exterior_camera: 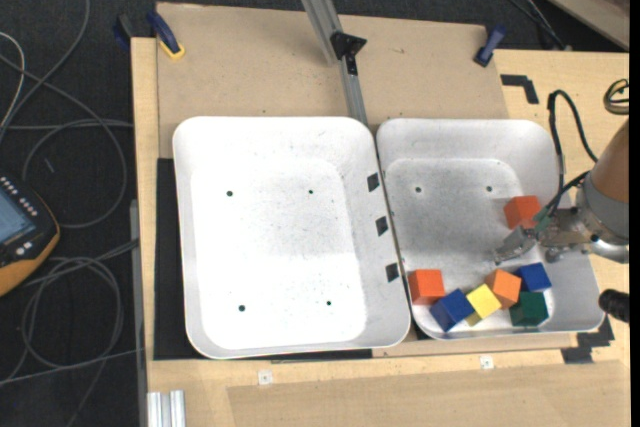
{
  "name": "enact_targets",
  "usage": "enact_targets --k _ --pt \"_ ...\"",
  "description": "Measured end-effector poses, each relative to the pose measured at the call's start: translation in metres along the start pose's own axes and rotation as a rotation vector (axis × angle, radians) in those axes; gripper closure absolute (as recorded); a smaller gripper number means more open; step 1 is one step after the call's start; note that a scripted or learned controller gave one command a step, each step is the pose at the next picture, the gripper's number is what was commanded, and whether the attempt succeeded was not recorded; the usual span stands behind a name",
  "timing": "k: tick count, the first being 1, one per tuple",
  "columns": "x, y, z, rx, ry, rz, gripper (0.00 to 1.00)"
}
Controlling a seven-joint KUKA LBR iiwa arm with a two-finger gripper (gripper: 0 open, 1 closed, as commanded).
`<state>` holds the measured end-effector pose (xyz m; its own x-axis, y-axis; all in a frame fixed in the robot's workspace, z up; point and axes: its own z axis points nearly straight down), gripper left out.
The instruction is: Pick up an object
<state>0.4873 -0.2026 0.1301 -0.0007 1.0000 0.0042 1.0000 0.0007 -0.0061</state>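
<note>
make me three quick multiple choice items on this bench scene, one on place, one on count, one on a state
1. Which shallow white bin holds the small coloured blocks?
A. the left one
B. the right one
C. both

2. How many small orange blocks are in view?
A. one
B. two
C. three

3. How does the lone orange block near the end effector sit?
A. on the bin floor, apart from the cluster
B. stacked on the yellow block
C. outside the bins

Answers: 1 B, all blocks lie in the right bin. 2 C, one by the end effector at, one at, one at. 3 A, it rests up-view of the cluster with the yellow block.
</note>
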Motion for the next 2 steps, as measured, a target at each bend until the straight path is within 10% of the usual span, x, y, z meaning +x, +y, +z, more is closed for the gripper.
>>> enact_targets --k 1,2 --pt "-0.001 0.002 -0.014 -0.008 -0.004 0.0 1.0" --pt "0.007 0.003 -0.062 -0.013 -0.006 -0.002 1.0"
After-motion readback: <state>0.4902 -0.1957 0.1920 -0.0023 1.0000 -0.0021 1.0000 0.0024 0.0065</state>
